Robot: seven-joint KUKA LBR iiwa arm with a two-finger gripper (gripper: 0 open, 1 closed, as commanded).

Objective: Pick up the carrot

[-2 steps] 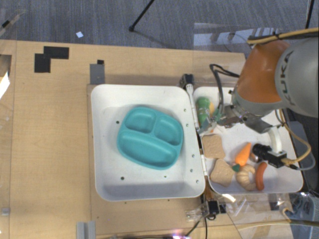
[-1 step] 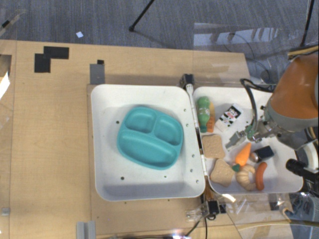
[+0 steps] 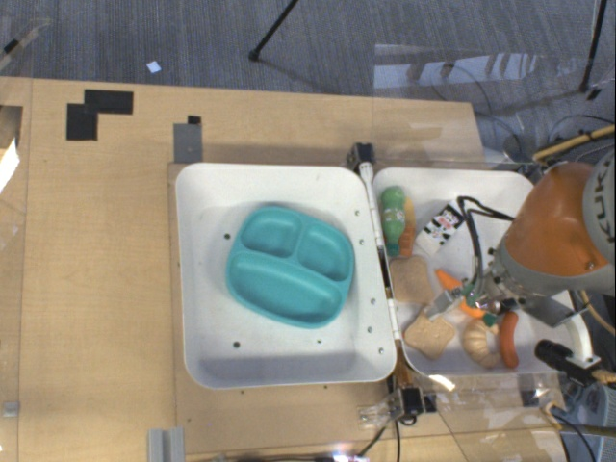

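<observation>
Left bin [image 3: 192, 287]: holds a teal divided tray [image 3: 291, 265], lying flat near the bin's middle, well apart from the task's thing; a raised divider [image 3: 377, 248] separates the two bins.

Right bin [image 3: 423, 176]: along its left wall, at the far end, a green bottle-like item [image 3: 392, 210]; to its right a small white card with dark marks [image 3: 442, 224]; nearer, a pale roundish lump [image 3: 412, 279] and, nearer again, a tan bread-like piece [image 3: 429, 335].

Carrot [image 3: 449, 281]: a short orange wedge in the middle of the right bin, just right of the pale lump; its long axis runs from far-left to near-right, the slimmer end toward the far left; its near-right end passes under the claw's hardware, so its full length cannot be read; colour a saturated orange, surface smooth and without visible greens.

Claw [image 3: 464, 302]: sits just near and right of the carrot, practically upon its near-right end, on the arm [image 3: 553, 234] reaching in from the right; whether the fingers are spread or pressed together cannot be told, as they blur into the orange items beneath; no grip on the carrot can be confirmed.

Right of the claw: a beige bulb-shaped item [image 3: 478, 341] and a red sausage-like item [image 3: 508, 340], both near; judged, these neighbours crowd any approach.
</observation>
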